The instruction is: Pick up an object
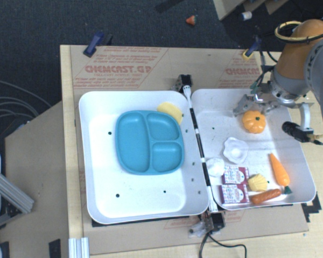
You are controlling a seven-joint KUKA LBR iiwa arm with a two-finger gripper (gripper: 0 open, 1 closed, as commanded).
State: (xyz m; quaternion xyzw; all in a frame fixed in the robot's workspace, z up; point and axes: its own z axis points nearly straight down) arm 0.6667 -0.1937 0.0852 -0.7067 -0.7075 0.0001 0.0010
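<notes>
The gripper (254,105) hung directly over the small pumpkin (254,121) at the far end of the right bin (301,190), seemingly lined up to grasp it; its grip could not be told.

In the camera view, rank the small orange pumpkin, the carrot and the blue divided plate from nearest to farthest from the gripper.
From the gripper, at the top of the right bin:
1. Small orange pumpkin, directly below the gripper in the right bin.
2. Carrot, lower along that bin's right side.
3. Blue divided plate, across the divider in the left bin.
</notes>
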